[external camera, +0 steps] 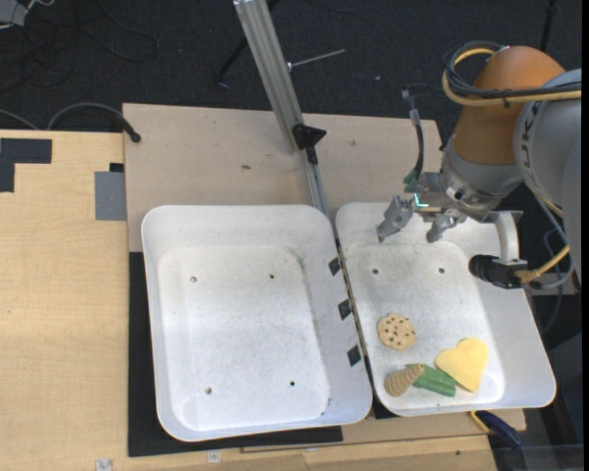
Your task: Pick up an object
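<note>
From the camera above the bench, the gripper (418, 223) hangs over the far end of the right bin (510, 307), its two fingers spread apart with nothing between them. The objects lie well away from it at that bin's near end: a round cookie (397, 331), a yellow heart (464, 362), a green piece (435, 381) and a tan ridged piece (403, 380) touching the green one. The left bin (172, 263) sits beside it.
</note>
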`<state>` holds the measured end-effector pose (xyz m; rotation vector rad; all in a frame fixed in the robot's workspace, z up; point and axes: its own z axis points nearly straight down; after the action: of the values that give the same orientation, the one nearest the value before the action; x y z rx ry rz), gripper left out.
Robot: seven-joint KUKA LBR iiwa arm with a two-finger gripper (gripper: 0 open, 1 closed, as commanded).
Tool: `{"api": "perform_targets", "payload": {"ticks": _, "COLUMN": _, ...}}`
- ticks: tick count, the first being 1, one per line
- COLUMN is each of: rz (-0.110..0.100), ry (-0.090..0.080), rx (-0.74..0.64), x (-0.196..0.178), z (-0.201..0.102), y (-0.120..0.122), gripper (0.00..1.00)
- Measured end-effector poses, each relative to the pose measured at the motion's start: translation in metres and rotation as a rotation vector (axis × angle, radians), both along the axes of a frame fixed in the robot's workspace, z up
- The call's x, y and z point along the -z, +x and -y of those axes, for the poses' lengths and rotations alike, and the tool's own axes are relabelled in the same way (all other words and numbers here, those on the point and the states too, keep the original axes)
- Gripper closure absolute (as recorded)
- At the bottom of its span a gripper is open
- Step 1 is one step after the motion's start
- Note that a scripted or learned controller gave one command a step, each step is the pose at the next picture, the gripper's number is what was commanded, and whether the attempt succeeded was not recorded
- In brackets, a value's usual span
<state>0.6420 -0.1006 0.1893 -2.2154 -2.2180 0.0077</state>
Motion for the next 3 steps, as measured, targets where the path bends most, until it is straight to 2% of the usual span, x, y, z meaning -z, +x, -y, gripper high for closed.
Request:
{"api": "perform_targets", "payload": {"ticks": 1, "rz": 0.005, "ry": -0.001, "rx": -0.001, "x": -0.003, "z": 0.0, "y": 0.001, "gripper": 0.0}}
{"api": "perform_targets", "payload": {"ticks": 3, "rz": -0.001, "ry": 0.0, "rx": 0.0, "x": 0.095, "z": -0.003, "y": 0.002, "gripper": 0.0}}
